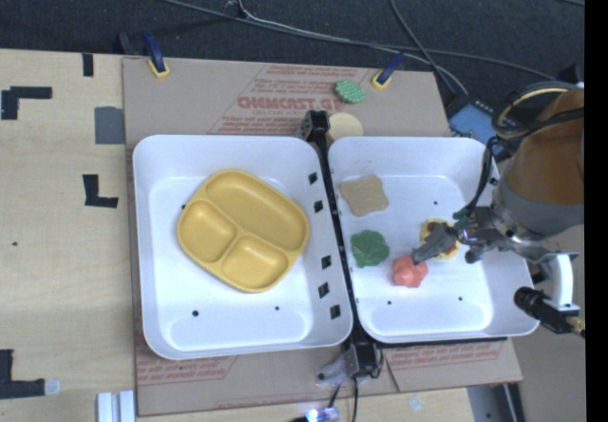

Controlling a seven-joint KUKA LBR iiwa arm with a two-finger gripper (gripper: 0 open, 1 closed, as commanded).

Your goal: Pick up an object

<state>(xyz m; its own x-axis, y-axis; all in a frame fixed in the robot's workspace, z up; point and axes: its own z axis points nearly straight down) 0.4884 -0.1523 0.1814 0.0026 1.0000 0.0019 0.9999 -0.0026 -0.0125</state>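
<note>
A robot gripper [427,251] hangs low in the right bin [475,152], its finger state unclear, just beside a small red-pink toy [408,272], which it could nudge aside or clip against the nearby yellow piece [437,229].

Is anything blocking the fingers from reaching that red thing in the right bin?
Nothing visible. The gripper sits just above and right of the red object; the green piece lies off to its left.
</note>
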